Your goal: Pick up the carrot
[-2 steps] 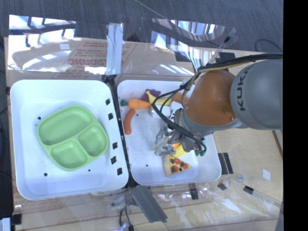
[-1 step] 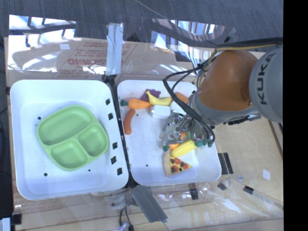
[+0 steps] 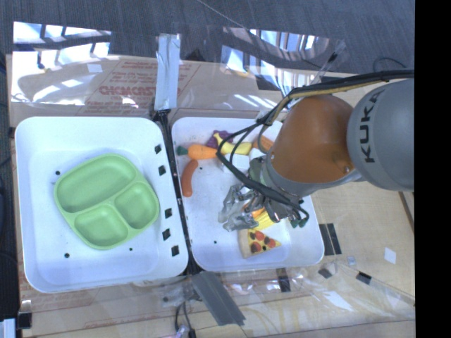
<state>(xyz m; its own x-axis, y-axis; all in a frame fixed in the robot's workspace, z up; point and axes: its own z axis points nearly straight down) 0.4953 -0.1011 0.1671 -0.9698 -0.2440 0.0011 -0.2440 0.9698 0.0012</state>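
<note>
Two shallow white bins sit side by side on the table. One, the left bin [image 3: 28, 189], holds a light green divided plate [image 3: 106, 200] with three compartments, lying tilted toward the bin's middle; nothing lies in its compartments. Its neighbour, the right bin [image 3: 211, 252], holds the toy food. A carrot [image 3: 201, 151] lies near that bin's upper left corner, orange with a green stub at its left end, and just below it an orange sausage-shaped piece [image 3: 189, 177] lies along the left wall. A yellow piece [image 3: 236, 146] and a purple piece [image 3: 221, 136] sit beside the carrot, partly under the arm. A pizza slice [image 3: 258, 242] lies near the front wall. The tool [image 3: 238, 213] hangs low over the bin's middle, well apart from the carrot, just above the pizza slice and beside a yellow bit [image 3: 264, 219]; whether it is parted or closed I cannot tell.
</note>
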